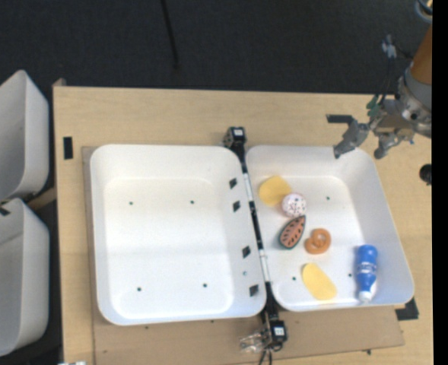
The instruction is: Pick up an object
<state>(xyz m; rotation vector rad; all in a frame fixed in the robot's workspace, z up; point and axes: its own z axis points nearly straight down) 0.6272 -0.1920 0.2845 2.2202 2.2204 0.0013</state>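
The right bin [387, 204] holds several small objects. A yellow round piece [274, 191] lies near its left wall, with a white and pink ball [293, 204] just beside it. Below them are a brown and red oval piece [292, 233] and an orange ring [318, 241]. A yellow oval piece [319, 281] lies near the front, and a blue bottle [366, 271] lies along the right side. My gripper [363, 144] hangs above the bin's back right corner, open, with nothing between its fingers. It is well apart from all the objects.
The left bin [102, 204] sits beside the right one, joined by a black-clipped divider [251, 226]. White containers [11, 135] stand off the bench's left side. The arm comes in from the upper right.
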